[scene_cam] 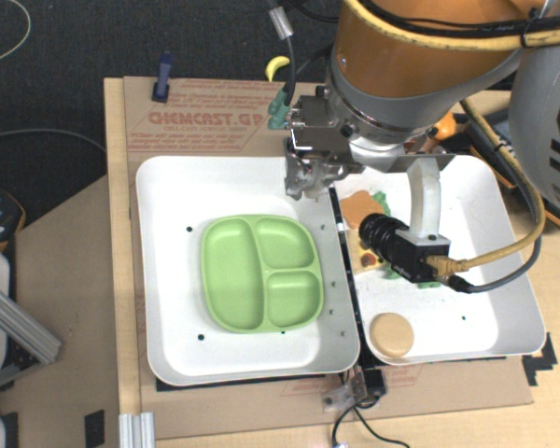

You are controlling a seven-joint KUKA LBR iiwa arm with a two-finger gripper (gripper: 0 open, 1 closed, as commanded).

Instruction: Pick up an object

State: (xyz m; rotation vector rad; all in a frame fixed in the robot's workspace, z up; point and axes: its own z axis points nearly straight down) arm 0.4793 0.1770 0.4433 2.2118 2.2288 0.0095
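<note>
My gripper (307, 183) hangs over the far right corner of the left bin (168, 250), close to the divider between the bins. A green three-compartment plate (259, 273) lies in the middle of that bin, below and left of the gripper. In the right bin (490, 250) a round tan cookie-like disc (391, 334) lies near the front left corner. An orange-brown flat piece (357, 205) and some green bits lie near the bin's left wall, partly hidden by a black cylinder on the arm. Nothing shows between the gripper's tips.
The arm's orange and grey body (429, 45) covers the far part of the right bin. A black cylindrical unit with a cable (401, 247) hangs over that bin's left side. The bins rest on a cardboard sheet (205, 110). Cables lie at the back.
</note>
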